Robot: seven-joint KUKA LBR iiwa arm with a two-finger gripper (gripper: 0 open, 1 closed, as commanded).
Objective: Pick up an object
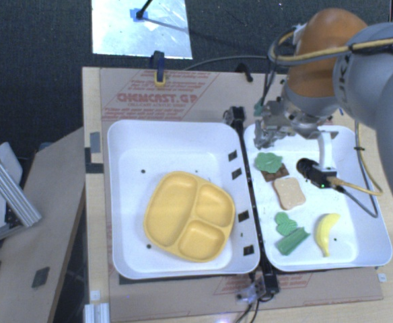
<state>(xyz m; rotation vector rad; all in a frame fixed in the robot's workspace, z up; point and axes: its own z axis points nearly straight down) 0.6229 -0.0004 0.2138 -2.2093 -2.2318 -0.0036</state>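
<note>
Lettuce-topped toy piece lies in the right bin, just below the end effector and apart from it. Green leaf over a brown slab, its long axis running roughly left-right. Whether the end effector is open or closed, I cannot tell.

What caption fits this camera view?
Gripper poised over right bin of toy food; yellow tray in left bin.
</note>
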